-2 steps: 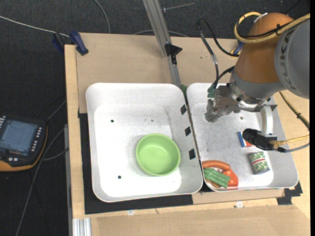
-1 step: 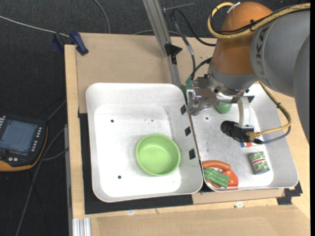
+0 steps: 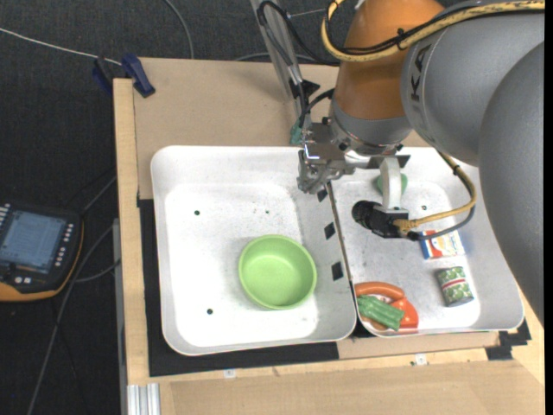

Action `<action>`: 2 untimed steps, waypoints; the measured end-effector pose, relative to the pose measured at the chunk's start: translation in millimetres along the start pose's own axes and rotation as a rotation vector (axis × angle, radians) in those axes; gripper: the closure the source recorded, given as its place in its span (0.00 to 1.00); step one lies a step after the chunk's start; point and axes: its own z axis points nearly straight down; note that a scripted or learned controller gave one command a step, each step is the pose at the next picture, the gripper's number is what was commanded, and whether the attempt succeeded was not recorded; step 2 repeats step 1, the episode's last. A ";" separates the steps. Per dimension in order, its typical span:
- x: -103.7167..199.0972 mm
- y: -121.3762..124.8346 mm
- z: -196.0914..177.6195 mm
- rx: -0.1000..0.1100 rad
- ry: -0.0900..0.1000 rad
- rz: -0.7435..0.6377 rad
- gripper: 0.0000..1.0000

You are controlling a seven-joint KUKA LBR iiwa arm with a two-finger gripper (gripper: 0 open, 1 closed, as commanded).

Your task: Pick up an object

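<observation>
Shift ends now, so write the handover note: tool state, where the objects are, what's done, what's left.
Tool: over the shared rim of the left white bin and right white bin, far end; open or shut cannot be told.
Left bin: round light-green plastic bowl.
Right bin: orange dish with green toy vegetables, small green-patterned can, red-white-blue carton, pale green object toward the far end.
Done: nothing visibly lifted.
Left: grasp and raise one object.

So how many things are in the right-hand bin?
4: pale green object under the arm, small packet mid-right, green can nearer, orange dish near-left. The arm may hide more.
</observation>
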 end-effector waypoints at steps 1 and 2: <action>-2.2 0.1 -0.1 0.000 -0.001 0.004 0.00; -2.2 0.1 -0.1 0.000 -0.001 0.004 0.00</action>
